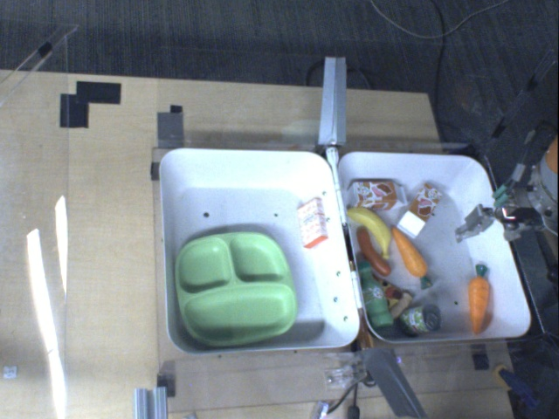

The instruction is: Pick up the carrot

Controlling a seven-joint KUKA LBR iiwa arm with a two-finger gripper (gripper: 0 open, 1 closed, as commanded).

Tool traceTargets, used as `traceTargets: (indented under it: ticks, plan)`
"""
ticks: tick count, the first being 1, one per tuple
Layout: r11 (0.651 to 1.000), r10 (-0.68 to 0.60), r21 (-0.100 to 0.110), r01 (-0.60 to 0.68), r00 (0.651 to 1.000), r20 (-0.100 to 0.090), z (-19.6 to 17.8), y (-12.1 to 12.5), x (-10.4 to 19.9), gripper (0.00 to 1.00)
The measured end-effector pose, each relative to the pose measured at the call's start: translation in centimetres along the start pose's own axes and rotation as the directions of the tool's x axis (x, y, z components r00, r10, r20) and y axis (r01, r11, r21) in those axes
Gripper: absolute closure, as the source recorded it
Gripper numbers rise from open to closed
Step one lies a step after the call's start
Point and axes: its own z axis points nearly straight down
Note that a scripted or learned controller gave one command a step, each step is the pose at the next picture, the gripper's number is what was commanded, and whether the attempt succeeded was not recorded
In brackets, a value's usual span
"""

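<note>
2 shallow white bins sit side by side on a pale wooden bench point(105, 260). The left bin point(227, 177) holds a green divided plate point(236, 288) with 3 compartments, lying toward the bin's front left corner, and a small red-and-white carton point(313, 223) against its right wall. The right bin point(454, 182) holds the clutter. The carrot point(479, 300) lies near the bin's front right corner, close to the right wall, its green top pointing toward the back and its orange tip toward the front edge; nothing touches it. A second orange piece, carrot-like in shape point(409, 252), lies tilted near the bin's middle, just beside a yellow banana point(370, 226) and a red sausage-shaped item point(372, 253) along the left wall. 2 brown-and-white packets point(376, 195) point(427, 200) rest near the back edge, with a small white block point(410, 224) between them and the orange piece. A dark can point(421, 320) and some green items point(377, 299) crowd the front left corner. The gripper point(479, 221) hangs over the bin's right edge, behind the carrot and apart from it; its grey fingers are too small and blurred to tell whether they stand apart or together, and nothing shows between them.
</note>
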Motion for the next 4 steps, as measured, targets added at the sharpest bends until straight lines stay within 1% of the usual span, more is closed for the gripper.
traceTargets:
  ticks: [1, 2, 3, 4]
  plan:
    - [0.95, -0.314, -0.005, 0.314, 0.95, 0.003, 12.6, -3.4, -1.0, 0.0]
    - [0.919, -0.395, -0.011, 0.395, 0.919, 0.003, 12.5, -3.2, 9.2, 0.0]
    - [0.918, -0.396, -0.018, 0.396, 0.918, 0.007, 11.3, -2.9, 9.2, 1.0]
    - [0.696, -0.718, -0.003, 0.718, 0.696, 0.001, 2.8, -3.3, 18.1, 1.0]
